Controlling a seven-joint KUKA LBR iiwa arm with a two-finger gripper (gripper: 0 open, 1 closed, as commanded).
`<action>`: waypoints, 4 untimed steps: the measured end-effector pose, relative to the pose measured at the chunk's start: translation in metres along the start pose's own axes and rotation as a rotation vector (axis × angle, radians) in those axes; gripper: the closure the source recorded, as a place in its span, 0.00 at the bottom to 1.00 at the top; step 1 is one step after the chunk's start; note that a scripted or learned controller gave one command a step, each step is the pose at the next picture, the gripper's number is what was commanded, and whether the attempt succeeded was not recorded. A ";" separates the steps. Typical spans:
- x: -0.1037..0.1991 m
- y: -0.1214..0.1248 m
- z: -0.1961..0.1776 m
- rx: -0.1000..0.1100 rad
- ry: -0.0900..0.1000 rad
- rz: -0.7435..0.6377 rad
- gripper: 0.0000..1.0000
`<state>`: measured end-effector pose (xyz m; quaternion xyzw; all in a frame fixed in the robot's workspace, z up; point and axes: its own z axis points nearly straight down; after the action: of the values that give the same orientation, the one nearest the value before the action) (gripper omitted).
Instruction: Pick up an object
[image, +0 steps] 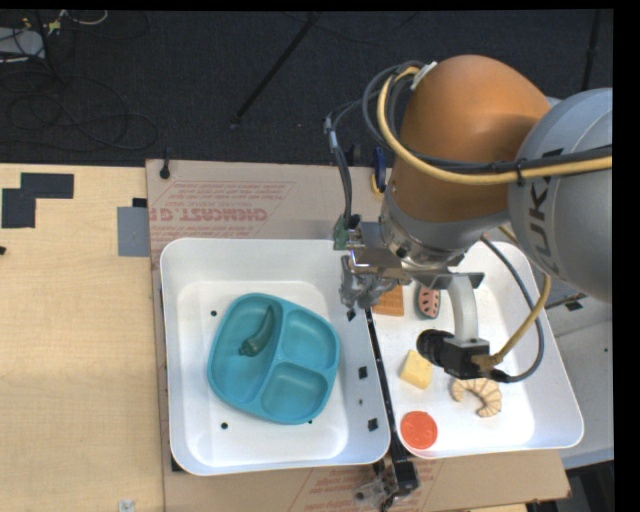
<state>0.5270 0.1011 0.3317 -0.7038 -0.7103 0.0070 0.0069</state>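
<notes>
The gripper (362, 288) hangs above the toast (389, 301) in the right bin (560, 420); finger state unclear.

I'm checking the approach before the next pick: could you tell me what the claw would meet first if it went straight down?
Probably the orange block in the right bin, just below the claw; depth is hard to judge.

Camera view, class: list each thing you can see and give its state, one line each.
Teal divided plastic plate: flat in the left white bin.
Dark green pepper-like piece: lying in a plate compartment.
Yellow cheese wedge: resting in the right white bin.
Tan croissant: lying in the right bin.
Orange round disc: flat, near the right bin's front edge.
Gripper: low over the bins' shared edge.
</notes>
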 end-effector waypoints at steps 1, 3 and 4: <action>0.046 -0.014 -0.107 -0.027 0.003 0.003 1.00; 0.122 -0.054 -0.144 -0.027 0.005 0.006 1.00; 0.143 -0.054 -0.209 -0.022 0.002 0.007 1.00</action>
<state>0.4762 0.2440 0.5414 -0.7062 -0.7080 -0.0017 -0.0003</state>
